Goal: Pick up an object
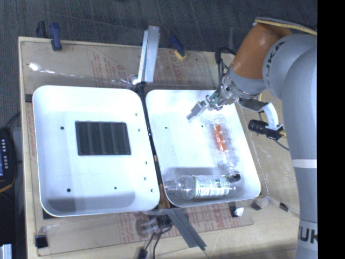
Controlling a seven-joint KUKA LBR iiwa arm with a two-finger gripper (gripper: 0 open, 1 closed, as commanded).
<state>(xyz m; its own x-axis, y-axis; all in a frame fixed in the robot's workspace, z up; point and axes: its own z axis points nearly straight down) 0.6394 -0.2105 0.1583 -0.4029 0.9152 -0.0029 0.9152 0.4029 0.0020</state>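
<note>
The gripper (207, 104) sits in the upper right of the frame, over the top edge of the right bin (178, 150), reaching down and to the left from the grey arm (294, 90) with its orange band (253, 50). Its tip is small and blurred, so I cannot tell how it is set, and nothing is seen held at it.

Just below the gripper, a clear bottle with an orange label (222, 142) lies lengthwise along the right side of the right bin, its cap end pointing toward the lower right. Along the bin's bottom wall lies a second clear bottle (199, 186), placed crosswise, near the first bottle's lower end.

The left bin (54, 144) fills the left half of the frame and bears a dark ribbed rectangular tray (102, 138) near its middle.
</note>
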